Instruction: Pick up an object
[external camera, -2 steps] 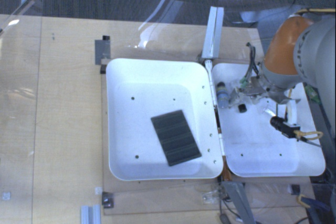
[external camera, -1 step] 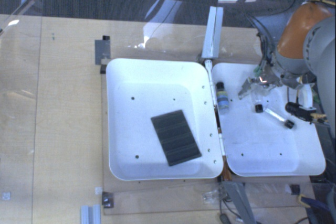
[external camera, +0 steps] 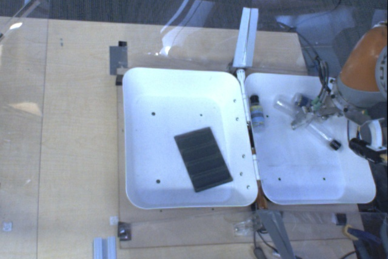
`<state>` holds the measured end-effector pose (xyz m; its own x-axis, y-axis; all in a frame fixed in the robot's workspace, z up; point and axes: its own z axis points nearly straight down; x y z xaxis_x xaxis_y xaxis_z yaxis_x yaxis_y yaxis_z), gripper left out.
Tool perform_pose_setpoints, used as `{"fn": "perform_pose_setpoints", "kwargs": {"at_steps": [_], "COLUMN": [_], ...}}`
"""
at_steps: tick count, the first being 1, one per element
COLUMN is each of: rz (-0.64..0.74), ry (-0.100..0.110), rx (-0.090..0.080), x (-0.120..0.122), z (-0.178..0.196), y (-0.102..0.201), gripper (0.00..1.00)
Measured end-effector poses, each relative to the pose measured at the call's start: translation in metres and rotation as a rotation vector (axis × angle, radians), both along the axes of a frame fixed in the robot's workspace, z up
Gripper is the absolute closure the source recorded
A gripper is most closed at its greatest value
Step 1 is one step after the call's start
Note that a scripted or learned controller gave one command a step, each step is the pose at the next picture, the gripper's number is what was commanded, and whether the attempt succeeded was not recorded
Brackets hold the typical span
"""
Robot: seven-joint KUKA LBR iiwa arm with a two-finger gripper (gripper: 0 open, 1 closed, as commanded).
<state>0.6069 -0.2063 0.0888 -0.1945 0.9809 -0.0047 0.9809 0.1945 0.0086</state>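
The wooden bench (external camera: pixel 66 148) carries two white bins side by side. The left bin (external camera: pixel 145 94) holds one dark ribbed rectangular pad (external camera: pixel 203 159), lying flat and turned at a slant, near the near right corner. The right bin (external camera: pixel 303 185) holds a small bottle (external camera: pixel 256 112) with a dark cap, lying close to the left wall. The arm (external camera: pixel 367 70) reaches in from the right above the far right part of this bin. The gripper (external camera: pixel 312 107) is over a clear plastic thing (external camera: pixel 286 105) and a thin pen-like stick (external camera: pixel 324 135); whether it grips anything, I cannot tell.
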Motion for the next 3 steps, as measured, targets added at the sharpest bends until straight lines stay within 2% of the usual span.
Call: {"fn": "perform_pose_setpoints", "kwargs": {"at_steps": [1, 2, 3], "rz": [-0.027, -0.020, -0.073], "ry": [0.017, 0.014, 0.009], "rx": [0.002, -0.002, 0.004], "x": [0.038, 0.039, 0.062], "z": [-0.002, 0.009, 0.075], "y": [0.018, 0.018, 0.094], "gripper": [0.00, 1.00, 1.00]}}
